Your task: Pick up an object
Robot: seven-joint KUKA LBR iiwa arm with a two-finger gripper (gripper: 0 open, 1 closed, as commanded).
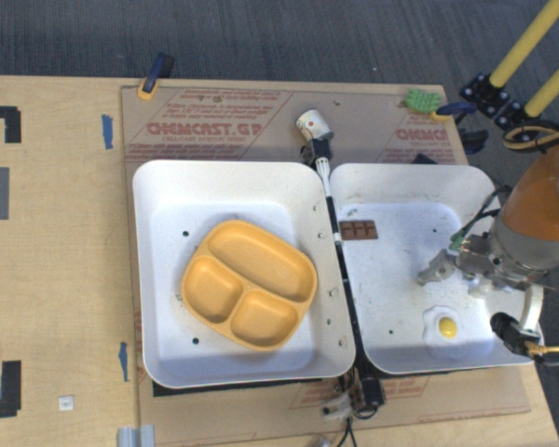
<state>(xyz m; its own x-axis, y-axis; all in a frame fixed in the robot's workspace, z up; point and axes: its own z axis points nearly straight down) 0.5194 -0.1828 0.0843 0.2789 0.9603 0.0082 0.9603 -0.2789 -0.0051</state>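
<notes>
- A small yellow object lies on the floor of the right bin, near its front wall and toward the right; it is too small to tell what it is, and a pale patch surrounds it
- A brown chocolate-like bar lies flat in the same bin near the left wall, well apart from the yellow piece
- The gripper hangs over the right half of this bin, above and just behind the yellow object (whether it touches the floor cannot be told); its metal parts blur together, so I cannot tell how it is set, and nothing is seen held in it
- The arm enters from the right, its orange band cut off by the frame edge, and it hides the bin's right wall and far right corner
- Open white floor lies between the bar and the gripper, and along the back of the right bin
- The left bin holds a yellow divided tray with three compartments, lying at a slant in the middle, with bare floor around it on all sides
- The two bins touch along a dark seam in the centre
- Behind them sits a cardboard sheet with red print, partly covered by the bins
</notes>
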